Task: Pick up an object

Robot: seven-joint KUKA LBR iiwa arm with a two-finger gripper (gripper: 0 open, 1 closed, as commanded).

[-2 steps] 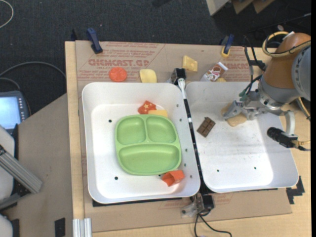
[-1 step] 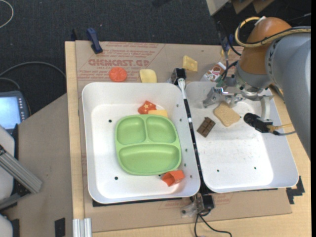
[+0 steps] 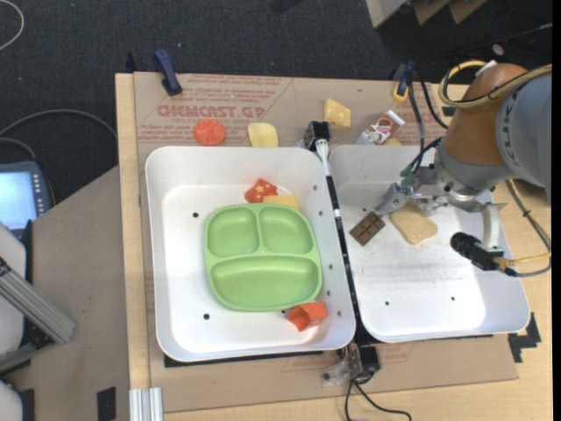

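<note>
In the right bin (image 3: 438, 305) lie a brown chocolate-like piece (image 3: 368, 227) and a tan bread-like slice (image 3: 415, 229), side by side near the far left part. My gripper (image 3: 419, 202) hangs just above the far edge of the tan slice, low over the bin; the grey wrist with its orange band (image 3: 480, 117) hides the parts above it. Nothing is visibly held. The left bin (image 3: 175, 261) holds a green divided plate (image 3: 261, 257), a red piece (image 3: 260, 190) and a pale yellow piece (image 3: 281, 202) at its far rim, and an orange block (image 3: 306, 316) at its near rim.
On the cardboard behind the bins lie a red disc (image 3: 209, 132), a yellow piece (image 3: 262, 135), a yellow wedge (image 3: 337, 112), a small carton (image 3: 381, 129) and a black item (image 3: 316, 132). Blue clamps (image 3: 166, 70) hold the board's far edge. Cables trail by the arm (image 3: 517, 261).
</note>
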